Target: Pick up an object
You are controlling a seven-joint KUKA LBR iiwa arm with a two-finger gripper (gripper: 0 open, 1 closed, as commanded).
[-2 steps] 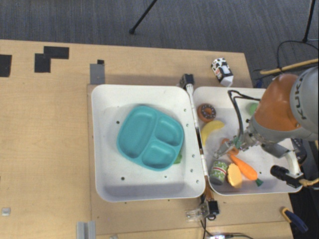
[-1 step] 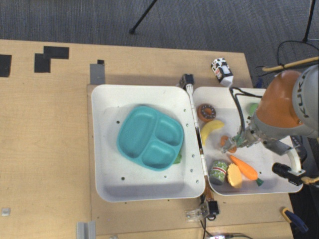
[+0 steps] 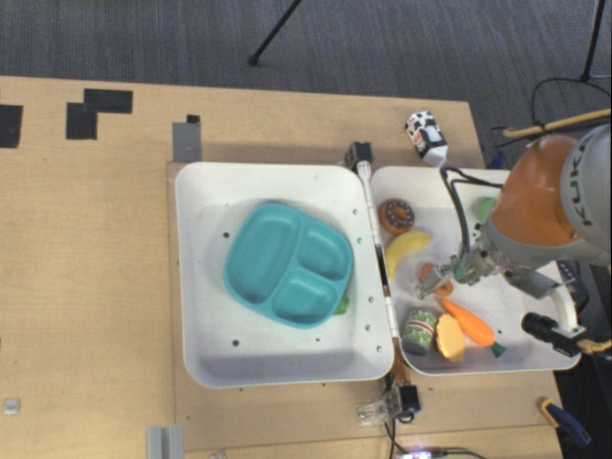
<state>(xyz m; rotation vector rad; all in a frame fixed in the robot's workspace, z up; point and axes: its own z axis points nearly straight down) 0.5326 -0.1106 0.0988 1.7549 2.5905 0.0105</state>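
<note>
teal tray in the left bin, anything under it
A sliver of something green pokes out under the teal tray's lower right edge, on the left bin floor. The tray covers the rest of it, so what it is cannot be told.

The pale wooden bench (image 3: 86, 285) looks matt, its grain faint. Both shallow white plastic bins (image 3: 277, 366) are smooth with a soft sheen. In the left bin, the teal plastic divided tray (image 3: 287, 261) is smooth and slightly glossy. In the right bin, the orange plastic carrot (image 3: 469, 321) and yellow plastic banana (image 3: 406, 249) look smooth and toy-like. The arm's orange band (image 3: 531, 204) is glossy. Beyond the bench's far edge, the grey carpet floor (image 3: 191, 27) looks rough and woven.
</note>
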